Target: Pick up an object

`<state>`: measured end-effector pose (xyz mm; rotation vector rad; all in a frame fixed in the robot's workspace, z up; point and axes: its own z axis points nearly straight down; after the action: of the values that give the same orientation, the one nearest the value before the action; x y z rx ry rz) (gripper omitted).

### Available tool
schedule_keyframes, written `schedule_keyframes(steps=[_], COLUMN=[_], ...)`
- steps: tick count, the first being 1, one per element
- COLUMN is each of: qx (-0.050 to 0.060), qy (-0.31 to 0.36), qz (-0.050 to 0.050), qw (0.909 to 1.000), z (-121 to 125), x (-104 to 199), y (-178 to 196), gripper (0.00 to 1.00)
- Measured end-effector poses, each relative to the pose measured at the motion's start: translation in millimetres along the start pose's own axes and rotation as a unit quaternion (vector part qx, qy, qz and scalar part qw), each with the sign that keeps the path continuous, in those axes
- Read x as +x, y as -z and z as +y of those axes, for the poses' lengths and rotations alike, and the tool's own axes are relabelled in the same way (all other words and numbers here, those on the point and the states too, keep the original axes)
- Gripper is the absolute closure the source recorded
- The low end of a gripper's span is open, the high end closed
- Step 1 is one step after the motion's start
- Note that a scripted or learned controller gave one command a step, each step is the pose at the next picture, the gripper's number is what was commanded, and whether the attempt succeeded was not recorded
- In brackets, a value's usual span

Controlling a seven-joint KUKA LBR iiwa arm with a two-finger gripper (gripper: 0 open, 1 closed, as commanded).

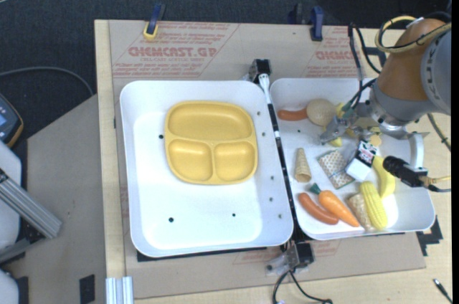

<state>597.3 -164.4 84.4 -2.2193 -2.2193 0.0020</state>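
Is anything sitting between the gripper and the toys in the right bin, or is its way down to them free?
Nothing visible blocks it. The gripper is already low inside the right bin, among the toys: the beige round toy lies just to its left and the patterned cracker piece just below it in the view. No toy shows between its fingers.

1. You see an orange plastic carrot [337, 208] lying flat near the right bin's front edge.
2. A yellow corn cob [374, 204] lies just beside it.
3. A tan waffle cone [303, 165] lies near the bins' divider.
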Motion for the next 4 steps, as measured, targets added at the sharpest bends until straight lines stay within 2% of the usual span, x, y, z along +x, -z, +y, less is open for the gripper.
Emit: schedule_keyframes(steps=[1,2,3,4], qx=[-0.002,-0.005,-0.006,-0.004], qy=[0.0,0.0,0.001,0.0], qz=[-0.001,-0.002,-0.002,-0.001], qw=[1.0,1.0,1.0,1.0], z=[1,-2,5,6], x=[0,6,4,4], y=[12,72,135,141], gripper=[1.0,1.0,1.0,1.0])
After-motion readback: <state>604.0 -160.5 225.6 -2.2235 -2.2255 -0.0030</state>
